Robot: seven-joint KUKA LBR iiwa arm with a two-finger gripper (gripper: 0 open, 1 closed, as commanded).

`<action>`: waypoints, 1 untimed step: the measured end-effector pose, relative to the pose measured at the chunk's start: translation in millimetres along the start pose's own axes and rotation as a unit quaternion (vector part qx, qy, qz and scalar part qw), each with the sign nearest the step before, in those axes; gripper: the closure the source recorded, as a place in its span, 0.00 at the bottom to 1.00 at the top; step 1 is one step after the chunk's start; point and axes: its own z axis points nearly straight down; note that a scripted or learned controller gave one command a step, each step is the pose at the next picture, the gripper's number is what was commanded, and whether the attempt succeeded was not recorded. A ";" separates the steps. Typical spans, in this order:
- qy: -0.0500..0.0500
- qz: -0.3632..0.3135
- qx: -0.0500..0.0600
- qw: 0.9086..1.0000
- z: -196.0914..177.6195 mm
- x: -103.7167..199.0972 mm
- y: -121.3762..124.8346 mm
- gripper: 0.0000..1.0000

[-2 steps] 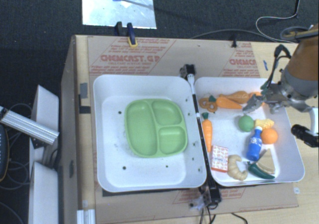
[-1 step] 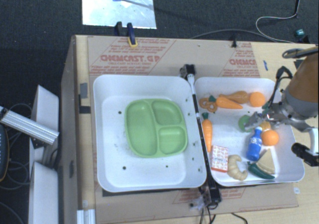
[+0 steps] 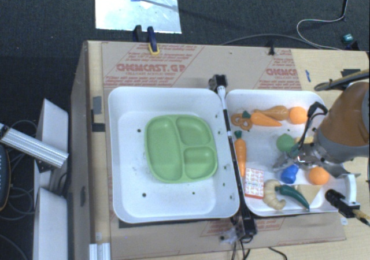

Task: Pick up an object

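The gripper (image 3: 293, 160) sits low in the right bin (image 3: 261, 98), lower right of the frame, right among the toys; can't tell if it's grasping anything. Best bet looks like the blue object (image 3: 289, 173) just under it: come straight down and avoid nudging the orange ball (image 3: 318, 175) beside it. The target is small, rounded and bright blue, near the green pepper (image 3: 292, 194).

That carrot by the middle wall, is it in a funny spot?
A bit, yes. One small carrot lies along the left edge of the right bin, against the divider, apart from the other toy food bunched further right. The green tray sits slightly crooked in the left bin. Nothing looks spilled or broken.
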 end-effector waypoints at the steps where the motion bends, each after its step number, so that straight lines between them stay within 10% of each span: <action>1: -0.001 0.000 -0.002 1.000 -10.6 -0.3 1.1 1.00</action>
